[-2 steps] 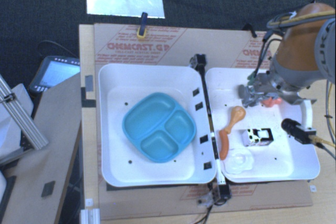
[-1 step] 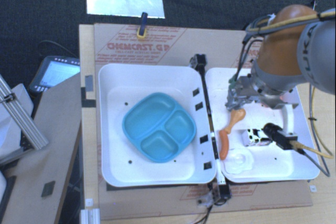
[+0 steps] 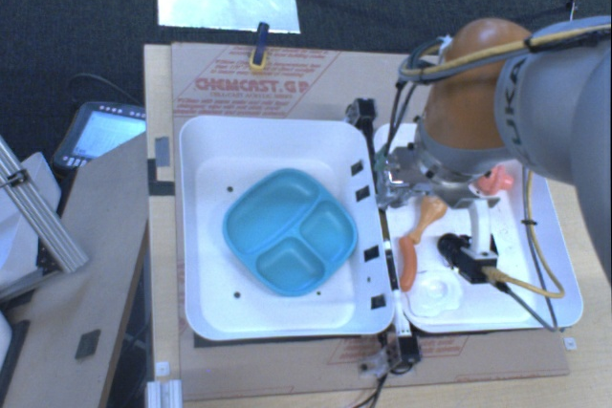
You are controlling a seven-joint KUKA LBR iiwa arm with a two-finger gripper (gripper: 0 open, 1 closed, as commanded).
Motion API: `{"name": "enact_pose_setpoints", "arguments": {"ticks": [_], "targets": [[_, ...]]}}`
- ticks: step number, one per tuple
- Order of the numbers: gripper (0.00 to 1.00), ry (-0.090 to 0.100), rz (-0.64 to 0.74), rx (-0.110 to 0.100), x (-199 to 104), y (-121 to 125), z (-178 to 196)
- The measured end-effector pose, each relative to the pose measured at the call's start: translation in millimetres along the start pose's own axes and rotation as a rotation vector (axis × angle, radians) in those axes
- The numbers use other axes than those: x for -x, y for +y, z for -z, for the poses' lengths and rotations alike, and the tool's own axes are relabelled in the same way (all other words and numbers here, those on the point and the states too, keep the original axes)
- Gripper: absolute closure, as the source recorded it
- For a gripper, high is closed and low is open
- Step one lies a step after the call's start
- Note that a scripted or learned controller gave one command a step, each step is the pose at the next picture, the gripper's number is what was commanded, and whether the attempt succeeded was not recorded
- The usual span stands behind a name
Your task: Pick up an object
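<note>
an orange carrot-shaped toy [image 3: 411,255] is lying in the right-hand bin [image 3: 559,293], close along its left wall, with its upper end being met by the gripper [image 3: 438,194]. whether it is being gripped cannot be told, and the gripper's opening cannot be told either, being hidden under the grey arm [image 3: 550,105]. a pale round lid [image 3: 432,293] is lying just beside the toy's lower end. a pink piece [image 3: 496,179] is showing at the arm's edge. a blue divided plate [image 3: 290,231] is sitting in the left-hand bin [image 3: 206,287].
</note>
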State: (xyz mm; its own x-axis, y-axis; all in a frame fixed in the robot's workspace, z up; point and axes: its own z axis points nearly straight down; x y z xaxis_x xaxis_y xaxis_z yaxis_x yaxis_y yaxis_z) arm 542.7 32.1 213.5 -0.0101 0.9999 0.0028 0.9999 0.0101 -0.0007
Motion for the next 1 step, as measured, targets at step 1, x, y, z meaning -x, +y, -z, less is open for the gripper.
{"name": "enact_pose_setpoints", "arguments": {"ticks": [1], "targets": [[1.00, -0.001, 0.001, 0.001, -56.5, 0.4, 11.3]]}}
